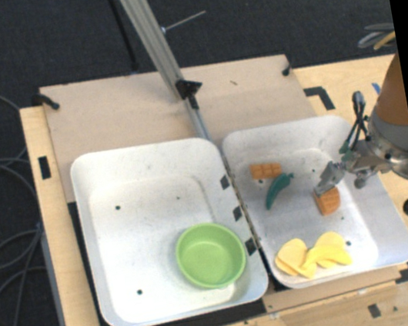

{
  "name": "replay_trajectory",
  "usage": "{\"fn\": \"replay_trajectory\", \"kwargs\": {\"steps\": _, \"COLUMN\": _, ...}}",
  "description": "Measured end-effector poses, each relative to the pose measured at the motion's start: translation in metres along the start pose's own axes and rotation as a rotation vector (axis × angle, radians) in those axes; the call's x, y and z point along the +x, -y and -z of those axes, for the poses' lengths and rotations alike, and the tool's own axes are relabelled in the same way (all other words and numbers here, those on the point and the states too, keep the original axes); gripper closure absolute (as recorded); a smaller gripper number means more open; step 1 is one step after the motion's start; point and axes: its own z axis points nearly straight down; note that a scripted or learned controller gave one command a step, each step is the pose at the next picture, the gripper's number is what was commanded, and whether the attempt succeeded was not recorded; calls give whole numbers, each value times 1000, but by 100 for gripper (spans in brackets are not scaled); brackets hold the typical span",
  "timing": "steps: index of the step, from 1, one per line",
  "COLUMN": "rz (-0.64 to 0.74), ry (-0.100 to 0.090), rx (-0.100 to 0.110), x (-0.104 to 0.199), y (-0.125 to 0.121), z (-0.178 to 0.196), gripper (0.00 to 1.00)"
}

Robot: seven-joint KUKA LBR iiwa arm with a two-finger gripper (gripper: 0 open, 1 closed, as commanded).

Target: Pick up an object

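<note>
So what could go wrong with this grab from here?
The gripper sits at the top edge of the orange block, so it may clip a corner and tip the block instead of lifting it. The block also lies close to the yellow pieces; a nudge could slide it into them.

A small orange block (328, 200) lies directly under the pincer (327, 183) tips, touching or nearly so. A dark green curved pod-like piece (276, 188) lies left of the pincer, a short orange ridged bar (266, 171) beyond it.
</note>
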Motion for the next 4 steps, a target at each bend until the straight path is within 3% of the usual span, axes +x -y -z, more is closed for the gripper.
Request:
{"fn": "replay_trajectory", "kwargs": {"steps": 2, "rz": -1, "ry": 0, "rx": 0, "x": -4, "y": 11, "z": -107, "gripper": 0}}
{"fn": "replay_trajectory", "kwargs": {"steps": 3, "rz": -7, "ry": 0, "rx": -9, "x": -4, "y": 9, "z": -93, "gripper": 100}}
{"fn": "replay_trajectory", "kwargs": {"steps": 4, "rz": 3, "ry": 1, "rx": -11, "x": 2, "y": 6, "z": -47, "gripper": 100}}
